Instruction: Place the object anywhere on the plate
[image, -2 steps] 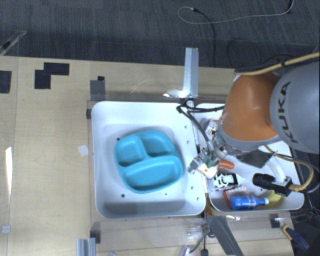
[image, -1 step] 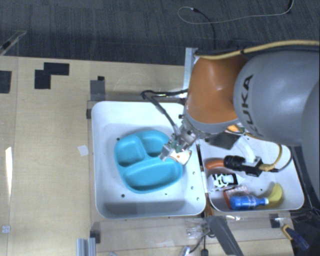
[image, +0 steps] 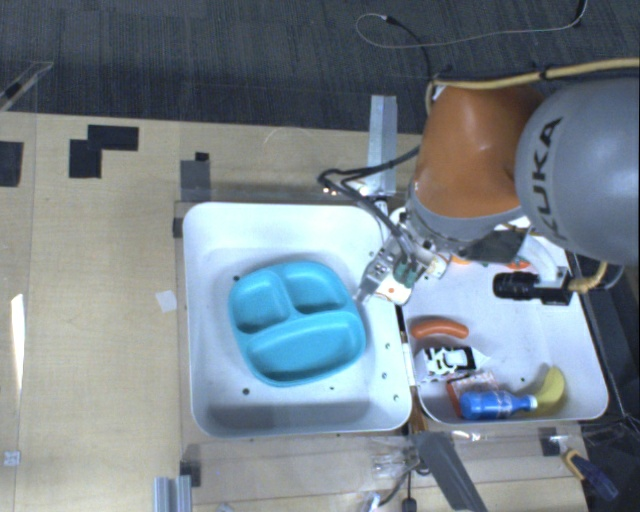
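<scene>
The gripper (image: 385, 280) hangs over the seam between the bins, just right of the blue divided plate (image: 297, 322) — I cannot tell its grasp. The hot dog (image: 439, 328) lies in the right bin (image: 580, 330), just below-right.

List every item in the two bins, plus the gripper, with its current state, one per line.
Blue plate: flat in the left bin, nothing on it.
Gripper: over the seam between the bins, near the plate's right edge; grasp not readable.
Hot dog: lying in the right bin.
Blue bottle: on its side.
Banana: lying near the right bin's front corner.
Black-and-white item: lying flat.
</scene>
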